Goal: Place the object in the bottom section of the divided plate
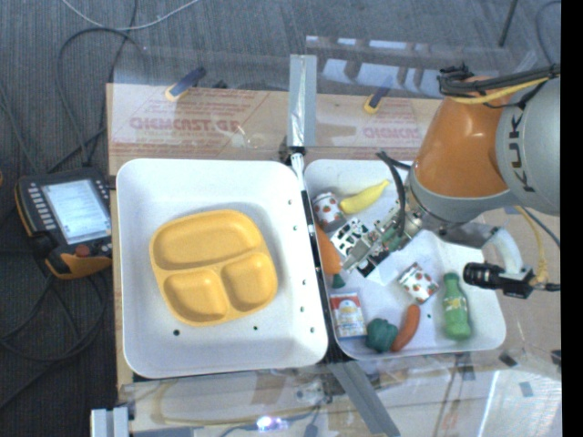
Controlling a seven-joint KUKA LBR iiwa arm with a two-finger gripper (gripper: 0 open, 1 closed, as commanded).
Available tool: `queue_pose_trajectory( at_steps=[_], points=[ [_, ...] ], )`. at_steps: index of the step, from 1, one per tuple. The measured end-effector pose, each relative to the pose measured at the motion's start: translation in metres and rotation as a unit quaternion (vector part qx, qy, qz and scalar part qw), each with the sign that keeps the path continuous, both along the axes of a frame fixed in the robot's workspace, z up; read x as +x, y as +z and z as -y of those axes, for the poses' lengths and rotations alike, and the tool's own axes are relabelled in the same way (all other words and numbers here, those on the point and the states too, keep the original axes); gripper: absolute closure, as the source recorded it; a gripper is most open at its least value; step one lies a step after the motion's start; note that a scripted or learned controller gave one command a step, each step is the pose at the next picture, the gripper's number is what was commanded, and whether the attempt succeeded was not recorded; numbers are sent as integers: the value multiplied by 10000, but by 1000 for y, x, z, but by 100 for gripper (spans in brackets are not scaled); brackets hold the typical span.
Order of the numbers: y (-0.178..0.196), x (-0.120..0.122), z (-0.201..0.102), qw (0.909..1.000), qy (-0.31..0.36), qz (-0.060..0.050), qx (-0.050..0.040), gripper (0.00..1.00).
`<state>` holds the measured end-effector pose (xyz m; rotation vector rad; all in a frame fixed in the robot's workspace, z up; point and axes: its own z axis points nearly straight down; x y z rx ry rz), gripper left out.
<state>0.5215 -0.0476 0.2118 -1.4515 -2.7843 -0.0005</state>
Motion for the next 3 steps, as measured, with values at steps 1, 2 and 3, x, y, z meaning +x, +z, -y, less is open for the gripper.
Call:
queue_pose_trajectory(
  at_steps=[1, 2, 3],
  points=[
    [-20, 21, -45, 9958, 916, -2, -10, 100],
    [-29, 63, -111, 9991, 413, 0, -10, 100],
    [-9, 79, -168, 9901, 1406, 8, -15, 100]
  ],
)
